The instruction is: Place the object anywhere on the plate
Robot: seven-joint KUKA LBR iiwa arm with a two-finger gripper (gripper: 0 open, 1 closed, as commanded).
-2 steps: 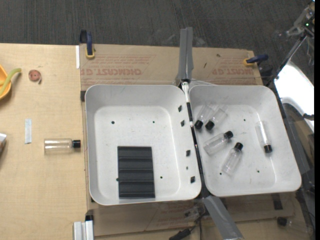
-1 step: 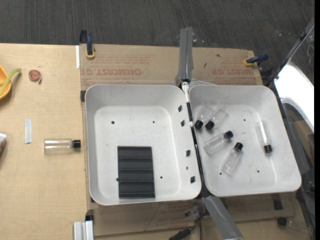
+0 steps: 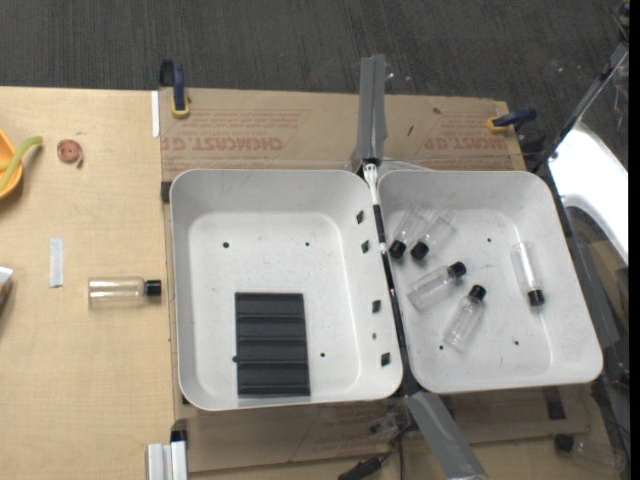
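A black ribbed plate [image 3: 271, 345] lies flat in the front part of the left white bin [image 3: 200, 208]. In the right white bin [image 3: 560, 358], several clear small bottles with black caps lie on their sides: two close together near the left wall [image 3: 424, 236], one in the middle [image 3: 437, 285], one in front of it [image 3: 464, 318] and one towards the right [image 3: 526, 271].
Another clear bottle [image 3: 120, 289] lies on the wooden bench left of the bins. A yellow-orange object [image 3: 10, 163], a small red disc [image 3: 68, 150] and a white strip [image 3: 56, 263] are on the far left. Clamps [image 3: 175, 88] hold the cardboard behind the bins.
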